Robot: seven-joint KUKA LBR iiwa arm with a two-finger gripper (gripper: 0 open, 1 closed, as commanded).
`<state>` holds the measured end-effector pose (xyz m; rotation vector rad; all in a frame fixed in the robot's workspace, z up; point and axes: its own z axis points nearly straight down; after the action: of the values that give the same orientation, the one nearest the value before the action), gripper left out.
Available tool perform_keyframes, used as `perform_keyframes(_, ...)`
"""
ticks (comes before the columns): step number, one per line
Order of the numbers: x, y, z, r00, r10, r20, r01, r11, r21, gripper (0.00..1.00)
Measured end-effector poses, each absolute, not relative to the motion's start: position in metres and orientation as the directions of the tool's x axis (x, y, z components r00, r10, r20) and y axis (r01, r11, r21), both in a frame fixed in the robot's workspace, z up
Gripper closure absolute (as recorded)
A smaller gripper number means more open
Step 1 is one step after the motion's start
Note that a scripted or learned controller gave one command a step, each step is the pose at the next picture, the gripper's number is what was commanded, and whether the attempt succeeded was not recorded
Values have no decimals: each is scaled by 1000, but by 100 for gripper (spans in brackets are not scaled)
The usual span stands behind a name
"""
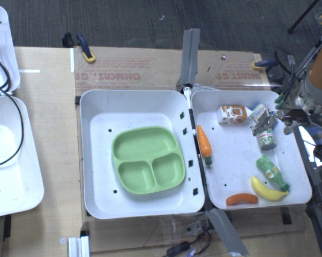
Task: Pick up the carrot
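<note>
Item: carrot (203, 142), orange, tapered, with a small green end pointing toward the near edge of the view. Location: right bin (230, 162), laid lengthwise along its left wall, touching it or just beside it; which of the two cannot be told. Position from the gripper (266, 123): well apart, across the bin floor to the view's left and slightly nearer the camera. A bread pack (233, 114) sits between the two, a little farther back, and a small jar (266, 139) stands just beside the gripper on the near side. Gripper state: whether it is open or closed cannot be told, since the tip is lost among clutter; nothing is seen held in it. Handling, judged from appearance: probably a toy, so expected to be light, stiff and smooth-skinned, not fragile, and liable to roll or slip out of a shallow pinch. Recommended hold: across the thick middle of the body, where the width is most even, with the jaws set crosswise to the long axis. The tapered end is to be avoided, as a grip there is likely to squeeze off. Caution: the wall side leaves little room, so a slight turn of the grip, or a nudge away from the wall first, may be needed
</note>
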<state>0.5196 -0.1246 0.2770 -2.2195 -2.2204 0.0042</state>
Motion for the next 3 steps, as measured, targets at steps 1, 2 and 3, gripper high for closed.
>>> perform_keyframes(1,477,-94,157,-124,992,1,992,124,-4,0)
perform_keyframes(2,531,2,191,-375,927,-1,927,375,-1,0)
perform_keyframes(3,510,-58,191,-395,919,0,919,395,-2,0)
